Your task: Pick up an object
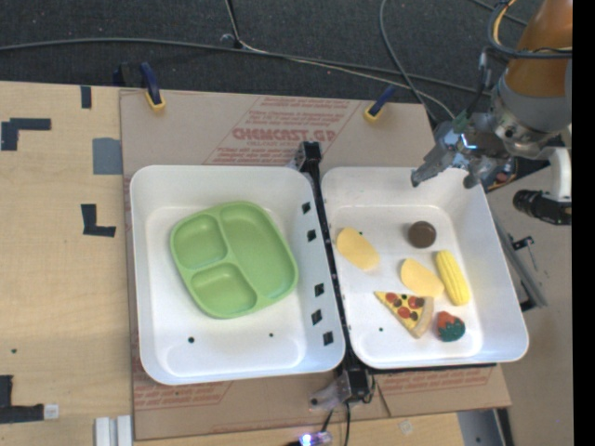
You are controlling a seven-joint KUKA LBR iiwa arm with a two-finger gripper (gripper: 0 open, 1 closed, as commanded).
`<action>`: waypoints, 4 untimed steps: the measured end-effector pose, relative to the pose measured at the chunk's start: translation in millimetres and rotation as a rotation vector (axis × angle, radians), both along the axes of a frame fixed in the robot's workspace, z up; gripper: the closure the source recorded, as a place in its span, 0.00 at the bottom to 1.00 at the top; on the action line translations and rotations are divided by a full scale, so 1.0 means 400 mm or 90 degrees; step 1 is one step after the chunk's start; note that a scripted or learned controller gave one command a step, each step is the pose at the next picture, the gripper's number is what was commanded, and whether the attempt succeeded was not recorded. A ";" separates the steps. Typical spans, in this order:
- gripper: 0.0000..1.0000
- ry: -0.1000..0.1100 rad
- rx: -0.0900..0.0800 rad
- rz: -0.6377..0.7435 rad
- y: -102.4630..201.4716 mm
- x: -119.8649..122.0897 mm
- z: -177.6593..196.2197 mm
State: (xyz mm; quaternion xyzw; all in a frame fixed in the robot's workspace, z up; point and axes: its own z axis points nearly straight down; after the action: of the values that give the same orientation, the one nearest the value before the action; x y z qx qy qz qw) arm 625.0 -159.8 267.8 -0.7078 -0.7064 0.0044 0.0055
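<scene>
Smooth white bin (483, 214) holds glossy, perhaps plastic corn (453, 277)

My bench (56, 249) is pale wood, marked with dark tape. A cardboard sheet (270, 128) lies flat on it, clamped at the far edge, and two white bins (149, 249) sit side by side on that sheet.

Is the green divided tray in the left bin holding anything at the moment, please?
Empty. The green divided tray shows bare green in all three compartments; the toy foods lie in the right bin.
</scene>
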 end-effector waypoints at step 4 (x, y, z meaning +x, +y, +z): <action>0.00 -0.005 -0.001 0.002 0.035 -0.054 -0.432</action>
State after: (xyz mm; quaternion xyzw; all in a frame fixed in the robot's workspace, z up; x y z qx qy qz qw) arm 603.5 -145.8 95.1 -0.7065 -0.7077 0.0023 0.0026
